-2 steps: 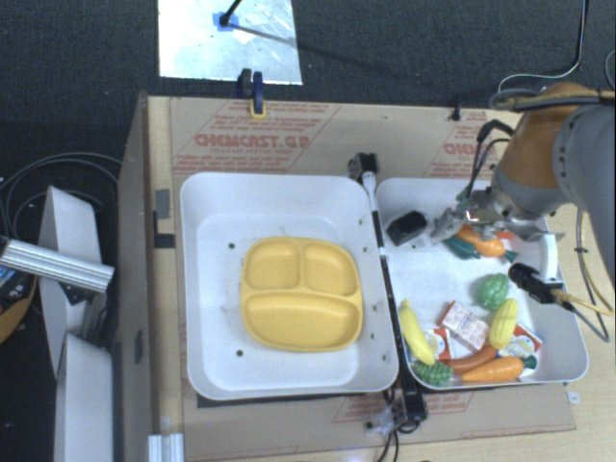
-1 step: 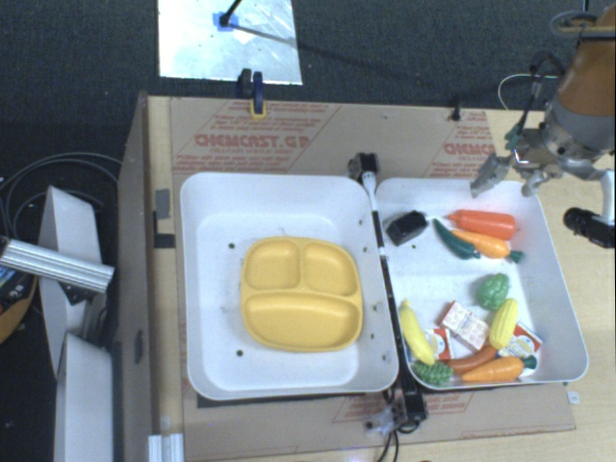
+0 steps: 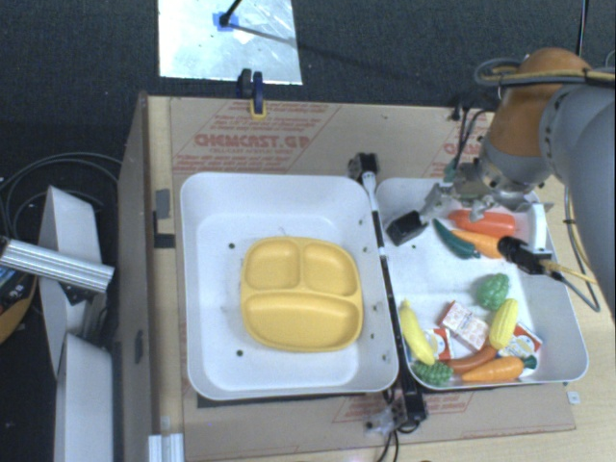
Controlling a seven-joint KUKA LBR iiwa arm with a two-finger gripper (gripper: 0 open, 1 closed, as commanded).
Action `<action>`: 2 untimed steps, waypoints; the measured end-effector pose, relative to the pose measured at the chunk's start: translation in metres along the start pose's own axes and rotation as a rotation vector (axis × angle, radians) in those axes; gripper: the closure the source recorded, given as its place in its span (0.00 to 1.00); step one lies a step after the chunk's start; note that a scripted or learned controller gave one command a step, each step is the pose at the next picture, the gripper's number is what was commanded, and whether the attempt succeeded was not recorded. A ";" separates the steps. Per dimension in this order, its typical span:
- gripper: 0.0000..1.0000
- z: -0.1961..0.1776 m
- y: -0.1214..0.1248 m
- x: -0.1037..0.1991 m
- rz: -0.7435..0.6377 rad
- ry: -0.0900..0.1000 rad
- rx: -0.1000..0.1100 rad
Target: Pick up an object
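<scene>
My gripper (image 3: 460,242) hangs over the back of the right bin (image 3: 568,330), open, its black fingertips (image 3: 404,227) spread wide. Between and under the fingers lie a green chili (image 3: 454,240) and an orange-red toy vegetable (image 3: 486,223); neither is gripped. Toward the front of that bin lie a banana (image 3: 416,329), a corn cob (image 3: 503,322), a broccoli (image 3: 494,290), a red-and-white carton (image 3: 465,325), a carrot (image 3: 493,370) and a sausage (image 3: 470,359).
A yellow divided plate (image 3: 300,292) lies in the left bin (image 3: 207,258). A black divider rail (image 3: 377,239) runs between the bins. The grey arm (image 3: 568,133) comes in from the right above the right bin's back corner.
</scene>
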State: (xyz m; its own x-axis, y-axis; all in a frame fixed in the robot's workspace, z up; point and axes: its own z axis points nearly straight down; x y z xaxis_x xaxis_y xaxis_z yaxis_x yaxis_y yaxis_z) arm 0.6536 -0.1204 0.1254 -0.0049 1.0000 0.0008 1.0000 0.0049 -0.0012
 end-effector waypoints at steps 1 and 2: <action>0.00 -0.021 -0.013 -0.028 0.003 -0.002 -0.004; 0.00 0.022 0.009 0.018 0.003 -0.002 -0.024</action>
State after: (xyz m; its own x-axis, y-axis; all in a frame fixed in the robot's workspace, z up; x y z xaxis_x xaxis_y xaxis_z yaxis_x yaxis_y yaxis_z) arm 0.6627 -0.1022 0.1031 -0.0024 1.0000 -0.0015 0.9997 0.0024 0.0228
